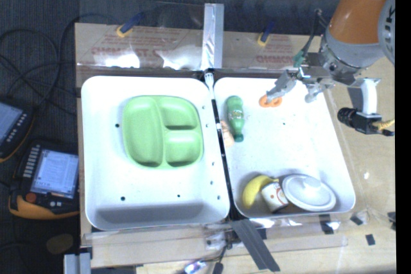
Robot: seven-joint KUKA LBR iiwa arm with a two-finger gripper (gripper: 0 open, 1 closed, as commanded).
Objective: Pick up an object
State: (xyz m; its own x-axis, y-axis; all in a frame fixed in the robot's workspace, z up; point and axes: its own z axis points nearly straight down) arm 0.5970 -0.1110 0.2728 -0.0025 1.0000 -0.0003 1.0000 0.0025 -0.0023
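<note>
My gripper (297,89) hangs over the far part of the right bin (321,138), open, with its two fingers spread apart and nothing between them. A small orange object (270,101) lies on the bin floor just below the tip of the left finger (282,84); I cannot tell whether they touch. A green bottle (235,117) lies along the bin's left wall. At the near edge sit a yellow banana-like item (254,189), a small container with a red label (275,196) and a white round dish (310,192).
The left bin (103,196) holds a green divided plate (164,130). A metal divider post (212,35) stands behind the bins. Tablets and cables (38,170) lie off the bench at the left. The middle of the right bin floor is bare.
</note>
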